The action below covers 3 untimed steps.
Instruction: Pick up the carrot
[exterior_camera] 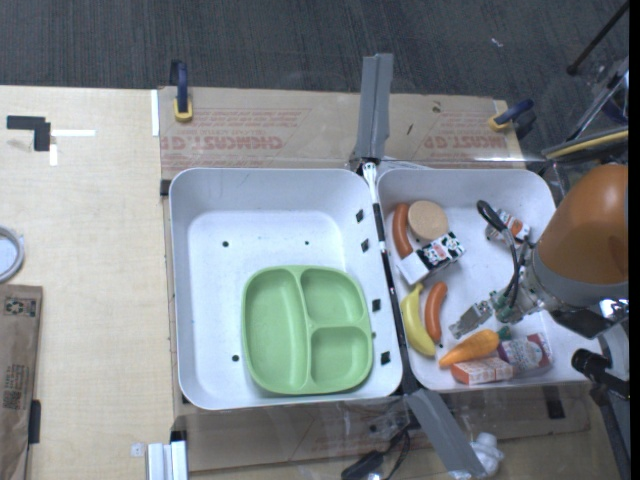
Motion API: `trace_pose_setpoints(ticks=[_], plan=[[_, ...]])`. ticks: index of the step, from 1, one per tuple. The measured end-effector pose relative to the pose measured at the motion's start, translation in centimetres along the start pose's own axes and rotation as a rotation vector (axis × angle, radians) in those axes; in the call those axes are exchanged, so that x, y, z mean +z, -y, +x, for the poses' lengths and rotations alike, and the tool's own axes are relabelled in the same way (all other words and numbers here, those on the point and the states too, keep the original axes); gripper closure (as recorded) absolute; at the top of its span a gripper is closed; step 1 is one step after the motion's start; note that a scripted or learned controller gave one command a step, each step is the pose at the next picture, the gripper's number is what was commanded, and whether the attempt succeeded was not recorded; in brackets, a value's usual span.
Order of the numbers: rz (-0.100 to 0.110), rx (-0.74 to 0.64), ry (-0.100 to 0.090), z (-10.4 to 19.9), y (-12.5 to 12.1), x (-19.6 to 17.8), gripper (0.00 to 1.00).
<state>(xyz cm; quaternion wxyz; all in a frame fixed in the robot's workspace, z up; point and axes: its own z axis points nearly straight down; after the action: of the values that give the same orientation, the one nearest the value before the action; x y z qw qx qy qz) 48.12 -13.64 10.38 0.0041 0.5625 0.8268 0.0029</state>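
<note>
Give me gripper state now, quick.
Gripper: cannot be told; it sits just above the carrot in the right bin.

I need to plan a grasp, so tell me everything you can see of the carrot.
The carrot is a smooth orange toy, plastic by its look, tapering to a point at its left end. It lies flat, slightly slanted, near the front of the right bin. The banana meets its tip, a small carton lies against its front side, and the gripper hovers just above.
</note>
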Motion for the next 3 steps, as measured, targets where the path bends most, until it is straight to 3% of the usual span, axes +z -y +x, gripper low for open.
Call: trace_pose_setpoints(ticks=[1,2,3], plan=[[0.007,-0.277,-0.004,-0.7,0.6,1.1,0.00],[0.009,0.079,-0.002,-4.2,2.0,1.2,0.00],[0.009,0.081,-0.004,-4.1,2.0,0.3,1.00]])
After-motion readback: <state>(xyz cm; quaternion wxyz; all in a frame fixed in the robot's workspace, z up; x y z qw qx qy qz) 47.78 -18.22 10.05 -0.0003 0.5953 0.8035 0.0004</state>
